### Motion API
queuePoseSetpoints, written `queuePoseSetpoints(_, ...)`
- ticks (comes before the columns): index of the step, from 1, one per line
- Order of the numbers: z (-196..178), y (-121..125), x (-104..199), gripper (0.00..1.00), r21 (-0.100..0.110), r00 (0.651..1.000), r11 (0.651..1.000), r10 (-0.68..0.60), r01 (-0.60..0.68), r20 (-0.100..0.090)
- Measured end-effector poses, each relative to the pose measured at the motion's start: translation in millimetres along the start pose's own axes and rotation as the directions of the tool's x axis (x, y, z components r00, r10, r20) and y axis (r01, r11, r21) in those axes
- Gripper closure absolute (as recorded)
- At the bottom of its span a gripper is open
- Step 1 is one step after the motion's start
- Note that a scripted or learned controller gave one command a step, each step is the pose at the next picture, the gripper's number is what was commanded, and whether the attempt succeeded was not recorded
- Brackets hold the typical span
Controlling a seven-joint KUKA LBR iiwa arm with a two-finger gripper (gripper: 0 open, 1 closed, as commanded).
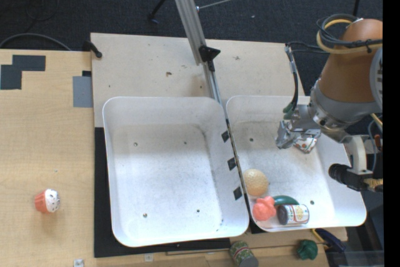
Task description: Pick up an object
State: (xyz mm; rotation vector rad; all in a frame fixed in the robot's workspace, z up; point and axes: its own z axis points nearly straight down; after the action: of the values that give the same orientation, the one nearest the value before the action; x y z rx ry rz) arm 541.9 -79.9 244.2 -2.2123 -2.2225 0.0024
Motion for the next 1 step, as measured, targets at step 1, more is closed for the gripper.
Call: queuePoseSetpoints(1, -2.3, 22.6, 55.7, 1.00, -0.004, 1.000, 1.000, -0.001, 0.001, 0.001)
